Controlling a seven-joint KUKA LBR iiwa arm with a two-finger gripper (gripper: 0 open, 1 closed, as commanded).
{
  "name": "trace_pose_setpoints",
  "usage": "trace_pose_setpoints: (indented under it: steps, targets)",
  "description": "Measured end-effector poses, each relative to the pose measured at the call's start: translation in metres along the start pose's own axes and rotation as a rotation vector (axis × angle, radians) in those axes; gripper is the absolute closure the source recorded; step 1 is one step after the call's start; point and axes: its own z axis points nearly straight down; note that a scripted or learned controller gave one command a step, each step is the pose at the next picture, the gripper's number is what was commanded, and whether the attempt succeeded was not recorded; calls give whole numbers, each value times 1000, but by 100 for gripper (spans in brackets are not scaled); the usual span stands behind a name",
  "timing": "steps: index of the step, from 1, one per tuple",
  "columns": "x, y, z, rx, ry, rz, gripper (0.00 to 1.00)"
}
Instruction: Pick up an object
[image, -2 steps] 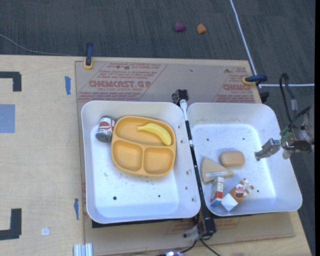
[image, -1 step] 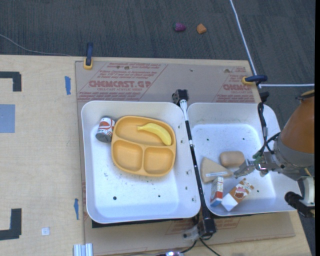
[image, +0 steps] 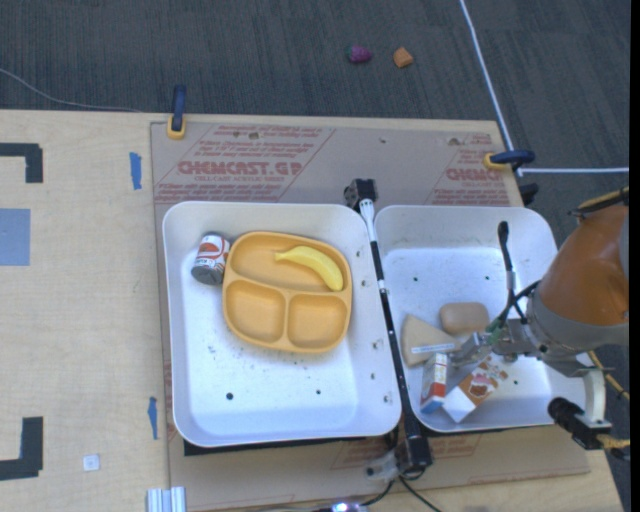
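yellow banana (image: 312, 265) on orange tray (image: 287, 310), white bins (image: 270, 405), red-and-white can (image: 209, 259).

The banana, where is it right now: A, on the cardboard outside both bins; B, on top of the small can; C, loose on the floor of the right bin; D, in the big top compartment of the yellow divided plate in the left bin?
D: the banana lies in the large upper compartment of the yellow divided plate, which sits in the left bin.

light: bright, even | shadows: soft, faint | focus: slightly soft
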Motion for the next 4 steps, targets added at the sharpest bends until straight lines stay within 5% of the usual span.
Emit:
trace_pose_setpoints:
  steps: [1,2,3,4]
  targets:
    - [-5,2,-11,-12,-14,4,100]
    - [-5,2,-11,-12,-14,4,0]
    - [-5,3,-21,-16,-16,5,100]
    - [74,0,-96,3,2,-4,100]
